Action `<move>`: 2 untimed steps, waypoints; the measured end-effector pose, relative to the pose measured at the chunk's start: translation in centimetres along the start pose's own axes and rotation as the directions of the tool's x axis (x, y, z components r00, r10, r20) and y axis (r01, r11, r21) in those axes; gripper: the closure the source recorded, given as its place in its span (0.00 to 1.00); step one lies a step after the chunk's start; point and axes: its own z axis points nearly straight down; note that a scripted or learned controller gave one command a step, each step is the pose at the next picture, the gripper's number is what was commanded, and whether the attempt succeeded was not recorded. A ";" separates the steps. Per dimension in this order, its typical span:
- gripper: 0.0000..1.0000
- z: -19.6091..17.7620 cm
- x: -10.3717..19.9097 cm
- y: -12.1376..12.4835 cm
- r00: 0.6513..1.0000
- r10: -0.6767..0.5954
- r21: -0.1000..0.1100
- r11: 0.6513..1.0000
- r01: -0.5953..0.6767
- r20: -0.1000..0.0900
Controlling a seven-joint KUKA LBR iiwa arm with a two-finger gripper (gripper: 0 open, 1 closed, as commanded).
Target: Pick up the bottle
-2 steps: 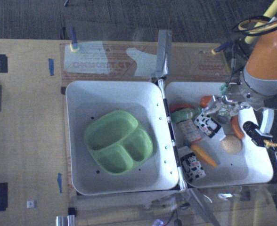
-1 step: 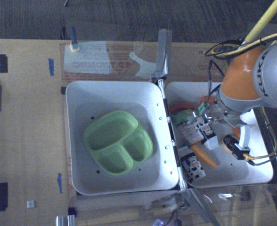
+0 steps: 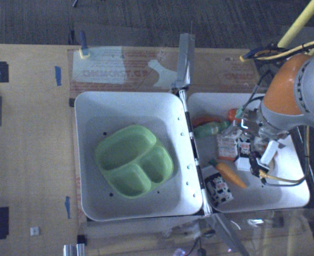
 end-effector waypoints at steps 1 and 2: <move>0.00 -3.0 -2.7 -9.7 0.918 0.397 0.019 0.917 -0.398 0.015; 1.00 -3.9 -2.8 -9.7 0.917 0.399 0.020 0.916 -0.400 0.016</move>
